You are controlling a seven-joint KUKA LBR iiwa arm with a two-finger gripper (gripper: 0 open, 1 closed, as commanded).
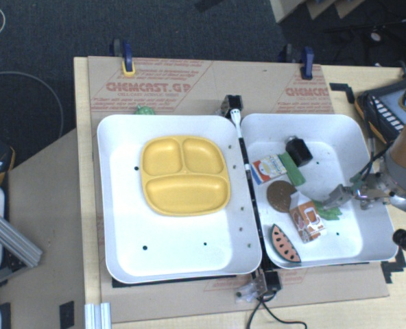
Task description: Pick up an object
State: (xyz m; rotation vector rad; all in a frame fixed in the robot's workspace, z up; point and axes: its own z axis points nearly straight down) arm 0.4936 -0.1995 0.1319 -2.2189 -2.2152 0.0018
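Two white bins sit side by side on the bench: the left bin (121, 204) carries a yellow divided tray (185, 175), and the right bin (347, 132) carries the loose objects the task can choose from. From the middle of that right bin, a black block (298, 151) lies toward twelve o'clock, a red, white and blue packet (267, 169) with a green piece (291, 170) beside it toward ten, a brown disc (281, 195) toward nine, an orange-and-white wrapped packet (307, 223) toward six, and a watermelon slice toy (284, 244) toward seven, close to the bin's front rim. The gripper (337, 199) reaches in from three o'clock and sits low over the bin floor, just beside a small green item (330, 213) and near the wrapped packet. Whether its claw is spread or closed cannot be told from this angle, and nothing can be made out between its tips, so no object counts as held. Judging from this, the likeliest trouble is a miss: the green item looks thin and flat against the floor, so the tips could close above it or skid over it. The wrapped packet lies so near that a descent slightly toward seven o'clock could nudge it aside or pinch only its edge, letting it slip free on the lift. A crinkly wrapper may also deform rather than grip.
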